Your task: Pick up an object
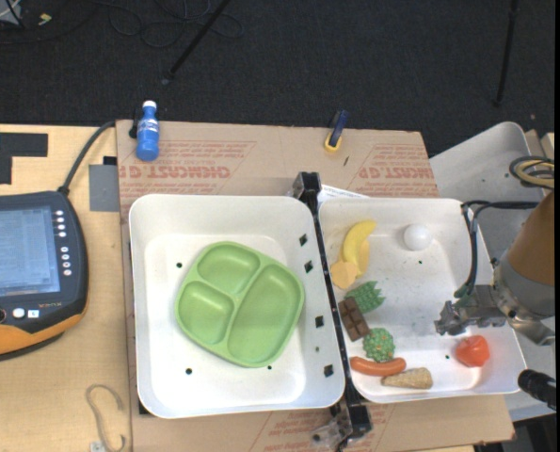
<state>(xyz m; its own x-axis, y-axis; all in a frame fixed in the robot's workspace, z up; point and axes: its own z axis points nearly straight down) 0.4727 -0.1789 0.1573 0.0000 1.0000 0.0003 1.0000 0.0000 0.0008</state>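
The cardboard-covered bench carries two shallow white bins side by side. The left bin holds a green divided plate with three compartments, lying flat near the bin's middle. The right bin holds the small toy foods.

Left of the bins, a teach pendant with a lit screen and an orange lower edge rests on the bench.

The grey arm with its orange band comes in from the right edge and reaches over the right bin's right side. Its gripper sits low over the bin floor, just above and left of a red tomato, which lies near the bin's lower right corner. Whether the fingers are spread or closed cannot be told from this view, and nothing is visibly between them.

Along the right bin's left side lie a yellow banana, a yellow piece just below it, a dark green leafy piece, a brown chocolate bar, a green broccoli, a red sausage and a tan cone-shaped piece at the bottom. A white ball sits near the top, apart from the rest.

Behind the bins, a blue bottle lies on the cardboard, and a blue and yellow clamp stands further right.
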